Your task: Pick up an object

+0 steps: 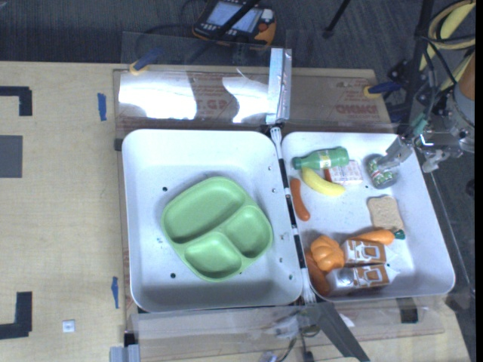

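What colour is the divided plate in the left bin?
Light green: the divided plate has three compartments, seen in the camera view.

High slanted view over both bins [136,202]

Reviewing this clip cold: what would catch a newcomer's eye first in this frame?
Probably the green divided plate, alone in the left bin. Next comes the crowded right bin, with a banana beside a green bottle at the far end and a small orange pumpkin next to two cartons at the near end. The gripper sits over that bin's far right corner, by a small can.
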You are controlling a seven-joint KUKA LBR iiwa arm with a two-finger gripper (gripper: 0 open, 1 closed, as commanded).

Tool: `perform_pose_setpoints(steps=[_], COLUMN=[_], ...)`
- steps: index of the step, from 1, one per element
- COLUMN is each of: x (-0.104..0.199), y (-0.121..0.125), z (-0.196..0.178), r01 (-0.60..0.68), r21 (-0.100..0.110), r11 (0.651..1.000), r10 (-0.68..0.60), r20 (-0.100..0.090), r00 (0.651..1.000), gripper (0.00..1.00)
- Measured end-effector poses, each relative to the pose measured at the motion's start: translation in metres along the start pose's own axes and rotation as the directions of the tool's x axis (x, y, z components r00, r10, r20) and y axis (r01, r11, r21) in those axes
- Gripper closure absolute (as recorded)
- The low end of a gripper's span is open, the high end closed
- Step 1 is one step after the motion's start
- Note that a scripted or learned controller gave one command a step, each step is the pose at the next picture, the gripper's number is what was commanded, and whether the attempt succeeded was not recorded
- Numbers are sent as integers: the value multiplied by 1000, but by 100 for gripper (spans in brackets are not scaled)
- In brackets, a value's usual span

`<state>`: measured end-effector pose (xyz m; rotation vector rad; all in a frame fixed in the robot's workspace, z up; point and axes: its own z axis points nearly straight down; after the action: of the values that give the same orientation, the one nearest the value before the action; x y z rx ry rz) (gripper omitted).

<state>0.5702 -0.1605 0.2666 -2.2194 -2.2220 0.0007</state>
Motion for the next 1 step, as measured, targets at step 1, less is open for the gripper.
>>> perform_pose_setpoints(steps=[1], x=[-13], y=[45], z=[111], r01=[37], r21=[0], r11=[999], r10=[-37], r20=[0], r00=[999], gripper=[0])
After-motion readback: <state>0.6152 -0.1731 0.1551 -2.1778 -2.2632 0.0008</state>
